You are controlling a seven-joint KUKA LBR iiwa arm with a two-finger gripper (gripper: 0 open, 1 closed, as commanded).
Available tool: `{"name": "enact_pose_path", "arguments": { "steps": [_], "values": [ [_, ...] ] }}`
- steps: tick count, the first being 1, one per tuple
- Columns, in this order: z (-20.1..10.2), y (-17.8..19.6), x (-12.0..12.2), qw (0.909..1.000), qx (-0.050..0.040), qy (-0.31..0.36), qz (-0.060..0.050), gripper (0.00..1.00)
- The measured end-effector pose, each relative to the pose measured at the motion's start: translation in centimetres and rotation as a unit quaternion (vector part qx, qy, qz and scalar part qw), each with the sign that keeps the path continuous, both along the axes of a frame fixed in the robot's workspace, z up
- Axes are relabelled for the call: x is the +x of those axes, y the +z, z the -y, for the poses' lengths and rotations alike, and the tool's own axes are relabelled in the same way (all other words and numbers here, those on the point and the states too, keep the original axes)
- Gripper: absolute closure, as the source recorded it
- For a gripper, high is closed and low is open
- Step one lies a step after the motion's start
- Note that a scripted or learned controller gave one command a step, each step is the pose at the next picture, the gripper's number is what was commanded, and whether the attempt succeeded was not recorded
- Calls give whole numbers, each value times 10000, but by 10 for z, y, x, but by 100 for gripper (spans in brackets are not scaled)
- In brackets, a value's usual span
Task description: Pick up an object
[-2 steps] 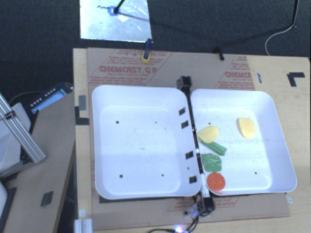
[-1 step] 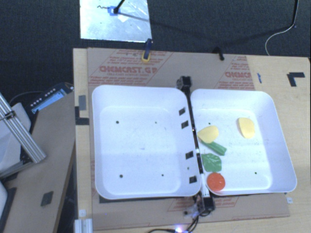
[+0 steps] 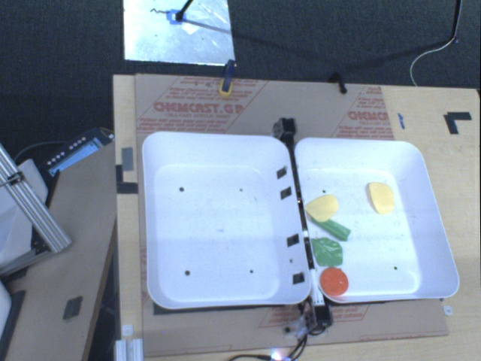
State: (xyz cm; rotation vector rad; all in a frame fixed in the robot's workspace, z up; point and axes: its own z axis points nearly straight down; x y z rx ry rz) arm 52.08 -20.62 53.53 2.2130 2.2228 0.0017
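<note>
Whether the claw is released, clenched or grasping anything cannot be told, so places are given by the bins and the things themselves.

Two shallow white bins sit side by side on the bench (image 3: 421, 111), which is covered by a brown sheet with red print. The left bin (image 3: 218, 216) has a bare white floor with a few small dark dots. The right bin (image 3: 421, 224) holds all five loose things, most of them near its left wall.

A yellow piece (image 3: 322, 207) lies close to that wall, about halfway up the bin. Just below it, touching or nearly so, a green stick (image 3: 337, 229) lies at a slant. Below the stick is a flat green piece (image 3: 328, 252), and below that, in the bin's near left corner, is an orange-red round thing (image 3: 334, 280). A second yellow piece (image 3: 381, 198) lies apart from the others, nearer the middle of the bin.

Small black clips (image 3: 285, 193) run along the seam between the two bins. Beyond the bench, a shiny metal sheet (image 3: 179, 21) lies on the dark floor, and a yellow clip (image 3: 225, 89) sits at the bench's far edge. A thin white cable (image 3: 436, 47) curls at the upper right.
</note>
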Motion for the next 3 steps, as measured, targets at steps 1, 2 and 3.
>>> {"name": "enact_pose_path", "arguments": {
  "steps": [1, 2, 3],
  "values": [
    [0, 0, -36, 10000, 9, -16, -5, 100],
    [0, 0, -32, 10000, 1, -4, -1, 100],
    [-2, 0, -34, 10000, 6, -10, -5, 100]
  ]
}}
